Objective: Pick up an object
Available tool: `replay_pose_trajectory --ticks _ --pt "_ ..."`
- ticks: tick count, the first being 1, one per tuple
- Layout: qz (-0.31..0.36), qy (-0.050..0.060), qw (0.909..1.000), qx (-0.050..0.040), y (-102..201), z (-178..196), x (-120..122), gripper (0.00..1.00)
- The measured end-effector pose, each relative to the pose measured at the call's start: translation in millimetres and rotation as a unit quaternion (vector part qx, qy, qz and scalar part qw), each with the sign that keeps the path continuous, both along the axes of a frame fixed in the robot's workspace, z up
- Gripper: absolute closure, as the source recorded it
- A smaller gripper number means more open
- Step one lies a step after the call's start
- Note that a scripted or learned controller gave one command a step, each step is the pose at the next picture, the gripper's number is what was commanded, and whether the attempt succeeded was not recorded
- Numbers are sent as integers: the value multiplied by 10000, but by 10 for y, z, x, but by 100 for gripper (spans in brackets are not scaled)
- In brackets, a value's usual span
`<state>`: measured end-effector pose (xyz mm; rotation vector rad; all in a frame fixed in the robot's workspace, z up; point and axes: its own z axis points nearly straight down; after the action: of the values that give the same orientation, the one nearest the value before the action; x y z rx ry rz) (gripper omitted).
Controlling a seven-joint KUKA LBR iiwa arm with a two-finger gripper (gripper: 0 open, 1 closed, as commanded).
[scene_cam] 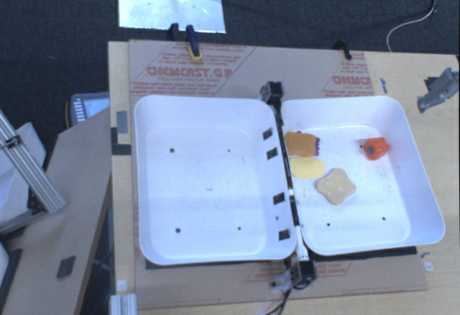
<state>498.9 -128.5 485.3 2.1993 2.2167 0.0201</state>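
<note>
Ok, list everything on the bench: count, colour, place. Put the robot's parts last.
white bins: two, white, side by side on the bench
orange-brown piece: one, right bin, by the divider
yellow flat piece: one, right bin, just below the orange-brown piece
tan piece: one, right bin, middle
red-orange piece: one, right bin, toward its far right
clamp: one, yellow and black, far edge of the board
claw: one, grey, right edge, above the bench beyond the right bin

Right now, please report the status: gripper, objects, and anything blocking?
Gripper at right edge, outside the right bin, holding nothing. Four objects in that bin: orange piece, yellow piece, tan piece, red piece. Nothing on top of them.
</note>
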Motion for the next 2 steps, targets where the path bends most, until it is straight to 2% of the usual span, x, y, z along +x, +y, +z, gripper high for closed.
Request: replay_pose_trajectory --ticks 1,2 --pt "7 68 10000 7 -10 19 1 100" --pt "42 105 9999 32 1257 -200 194 100"
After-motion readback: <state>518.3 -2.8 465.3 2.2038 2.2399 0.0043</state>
